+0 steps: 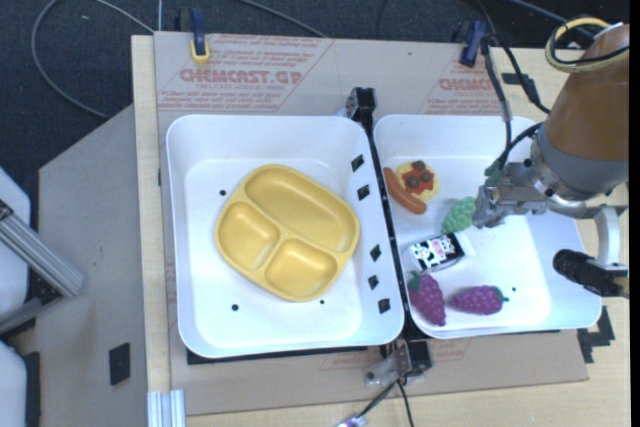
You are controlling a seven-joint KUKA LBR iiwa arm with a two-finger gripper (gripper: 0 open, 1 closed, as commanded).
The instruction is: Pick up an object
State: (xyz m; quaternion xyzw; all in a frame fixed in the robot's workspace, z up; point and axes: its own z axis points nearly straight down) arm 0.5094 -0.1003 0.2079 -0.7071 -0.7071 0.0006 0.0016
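The right bin (560, 310) holds a toy hot dog (403, 191) beside a small pizza slice (419, 177), a green broccoli piece (460, 214), a black-and-white carton (437, 253), and two purple grape bunches (427, 298) (478, 299). My gripper (492, 211) hangs low over this bin, right beside the broccoli's right edge. The arm's orange band (598, 105) rises above it at the right.
The left bin (190, 215) carries a yellow divided plate (288, 231). A black divider with clips (372, 205) runs between the bins. Blue clamps (199, 33) (471, 41) hold the cardboard at the back. Cables trail over the dark floor behind.
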